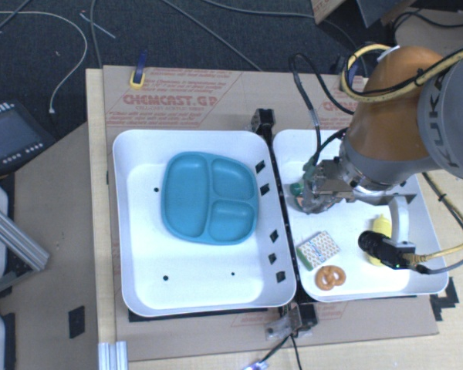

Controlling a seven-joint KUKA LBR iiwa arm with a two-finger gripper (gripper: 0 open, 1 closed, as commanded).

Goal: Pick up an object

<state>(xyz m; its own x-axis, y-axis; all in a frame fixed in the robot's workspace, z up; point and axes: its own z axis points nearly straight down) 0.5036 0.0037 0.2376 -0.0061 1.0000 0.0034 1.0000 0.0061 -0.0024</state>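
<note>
My gripper reaches down into the left part of the right bin, under the grey arm with its orange band. A small green object lies right against the gripper's left side; whether it is held is hidden from me. Just in front of the gripper lies a small square packet with a dotted pattern. A brown pretzel-shaped piece sits at the bin's front edge. A yellow object lies to the right, partly hidden by the arm.
The left bin holds a blue divided plate near its middle. A divider wall with black clips separates the two bins. Cables run across the floor behind the bench.
</note>
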